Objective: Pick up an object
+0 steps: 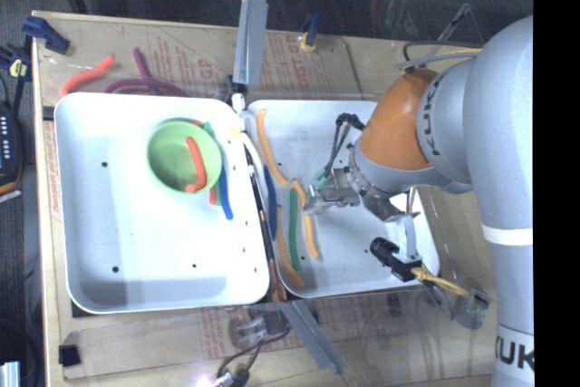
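Bench: pale wooden board over dark carpet, two white bins side by side.

Candidate object: green strip in the right bin, lying lengthwise near the bin's left wall with a short orange strip just beside it. Gripper is low in that bin, just above the upper ends of both strips. Cannot tell how far it is parted, and nothing is visibly held.

Handling, judged: both strips look thin, light and bendy, probably rubbery. They would likely droop if taken at one end, so mid-length across the narrow width seems best. Risk of taking both at once, since they lie so close together.

Further out: a long orange strip follows the same wall. Left bin holds a green bowl with a red strip across it and a blue strip beside it.

Writing: "KUK" legible on the arm. Reddish print on the board is unreadable.
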Tool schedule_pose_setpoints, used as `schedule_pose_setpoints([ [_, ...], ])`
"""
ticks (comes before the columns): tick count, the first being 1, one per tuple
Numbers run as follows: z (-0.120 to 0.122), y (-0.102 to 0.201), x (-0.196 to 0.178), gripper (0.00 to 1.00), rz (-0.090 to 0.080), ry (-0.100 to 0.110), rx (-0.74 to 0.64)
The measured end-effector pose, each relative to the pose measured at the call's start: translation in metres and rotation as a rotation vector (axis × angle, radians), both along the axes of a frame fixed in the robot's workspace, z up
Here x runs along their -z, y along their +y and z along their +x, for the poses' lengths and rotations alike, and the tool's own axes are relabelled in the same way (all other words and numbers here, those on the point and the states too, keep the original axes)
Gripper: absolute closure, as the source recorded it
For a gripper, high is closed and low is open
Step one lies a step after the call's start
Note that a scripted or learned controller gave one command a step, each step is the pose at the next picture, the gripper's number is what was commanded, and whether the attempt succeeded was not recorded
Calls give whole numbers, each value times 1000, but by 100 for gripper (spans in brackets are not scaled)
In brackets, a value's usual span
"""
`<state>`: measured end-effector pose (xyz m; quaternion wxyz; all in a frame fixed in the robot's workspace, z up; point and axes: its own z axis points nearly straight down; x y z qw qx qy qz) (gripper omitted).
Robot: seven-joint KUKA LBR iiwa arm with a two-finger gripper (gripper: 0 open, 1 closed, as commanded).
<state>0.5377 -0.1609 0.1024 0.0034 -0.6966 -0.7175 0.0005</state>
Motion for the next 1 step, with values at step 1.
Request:
schedule_pose_setpoints([
  [1, 0, 0, 0, 0, 0, 0, 0],
])
